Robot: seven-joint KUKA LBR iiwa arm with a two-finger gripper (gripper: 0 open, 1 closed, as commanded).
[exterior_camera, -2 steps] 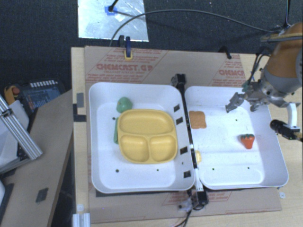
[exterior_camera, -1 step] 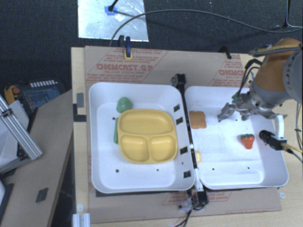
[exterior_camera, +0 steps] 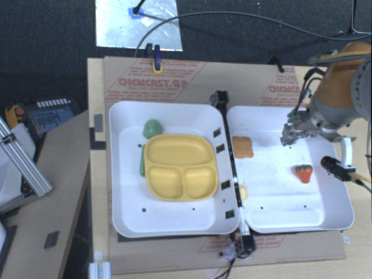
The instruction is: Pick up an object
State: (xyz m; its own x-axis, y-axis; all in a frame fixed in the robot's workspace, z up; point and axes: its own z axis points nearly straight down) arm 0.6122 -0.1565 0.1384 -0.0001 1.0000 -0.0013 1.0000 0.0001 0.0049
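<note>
The strawberry [exterior_camera: 303, 173] lies untouched in the right bin [exterior_camera: 279, 217]; gripper [exterior_camera: 289, 137] hovers above, grip unclear, nothing lifted.

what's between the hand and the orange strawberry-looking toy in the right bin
Bare white bin floor. In the camera view the hand hangs up and left of the toy, with nothing lying between them.

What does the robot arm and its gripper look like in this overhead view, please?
The arm is a rounded grey body with a broad orange band. Dark cables loop beside the wrist. The gripper is a compact grey metal assembly.
</note>
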